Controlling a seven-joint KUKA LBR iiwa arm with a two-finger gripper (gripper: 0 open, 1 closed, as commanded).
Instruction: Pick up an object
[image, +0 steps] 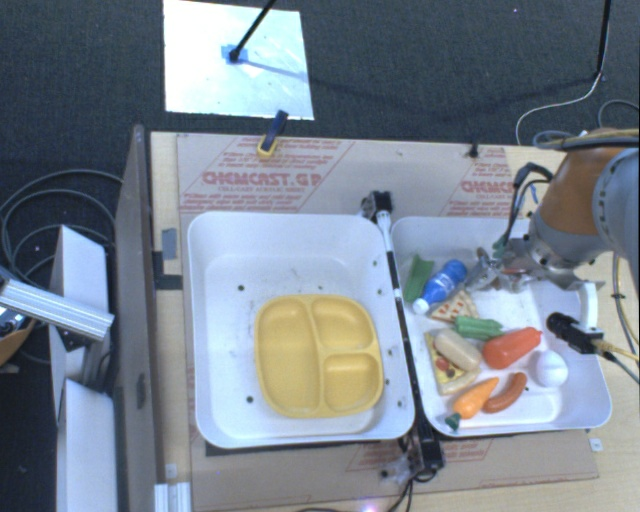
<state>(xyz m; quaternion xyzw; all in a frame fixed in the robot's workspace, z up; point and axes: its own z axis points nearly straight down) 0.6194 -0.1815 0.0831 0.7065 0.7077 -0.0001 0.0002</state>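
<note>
Dark carpet surrounds the bench (300, 160), which has a printed cardboard sheet on top and two white bins side by side. Left bin (215, 250) holds a yellow divided tray (320, 355) with three compartments, lying flat near the bin's middle. Right bin (590, 400) is crowded with toy food: a blue bottle (441, 284) with a white cap, lying tilted near the bin's far-left corner, with a green leafy piece (417, 274) just beside it on its left. A pizza slice (456, 305) lies just in front of the bottle. A green pepper (478, 326) sits mid-bin, touching or nearly touching a red pepper (511, 347). A hot dog in a bun (455, 355) lies left of the red pepper. A carrot (470, 400) and a sausage (503, 392) sit near the front wall, close together. A white egg (548, 369) is near the right wall.

Arm comes in from the right, orange band visible above the wrist. Gripper (498, 268) sits low over the far part of the right bin, right of the blue bottle and apart from it. Can't tell how wide the claw is; metal parts blur together. Nothing visibly held.

A silvery sheet (238, 60) lies on the carpet beyond the bench. Black cables (40, 215) coil on the left floor.
</note>
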